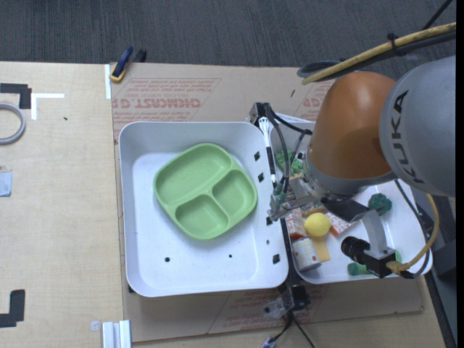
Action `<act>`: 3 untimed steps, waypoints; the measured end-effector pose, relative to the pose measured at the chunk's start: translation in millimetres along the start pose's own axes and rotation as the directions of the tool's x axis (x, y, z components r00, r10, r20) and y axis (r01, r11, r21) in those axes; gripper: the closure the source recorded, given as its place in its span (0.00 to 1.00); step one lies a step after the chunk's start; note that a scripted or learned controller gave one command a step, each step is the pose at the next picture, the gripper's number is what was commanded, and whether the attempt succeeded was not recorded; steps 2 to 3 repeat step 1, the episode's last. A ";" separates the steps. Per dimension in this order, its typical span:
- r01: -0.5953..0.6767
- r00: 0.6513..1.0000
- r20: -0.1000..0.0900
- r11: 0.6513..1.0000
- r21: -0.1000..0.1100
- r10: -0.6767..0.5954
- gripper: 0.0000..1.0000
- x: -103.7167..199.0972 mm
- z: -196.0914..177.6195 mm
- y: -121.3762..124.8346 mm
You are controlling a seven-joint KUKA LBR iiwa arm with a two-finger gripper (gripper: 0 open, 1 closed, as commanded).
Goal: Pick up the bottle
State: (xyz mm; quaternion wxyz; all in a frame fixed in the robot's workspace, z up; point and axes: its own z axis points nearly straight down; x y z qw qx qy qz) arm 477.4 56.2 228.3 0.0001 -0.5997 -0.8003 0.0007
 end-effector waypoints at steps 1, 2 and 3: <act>0.026 1.000 0.000 1.000 0.001 -0.026 1.00 47.5 6.9 13.8; 0.026 1.000 0.000 1.000 0.001 -0.026 1.00 47.5 6.9 13.8; 0.026 1.000 0.000 1.000 0.001 -0.026 1.00 47.5 6.9 13.8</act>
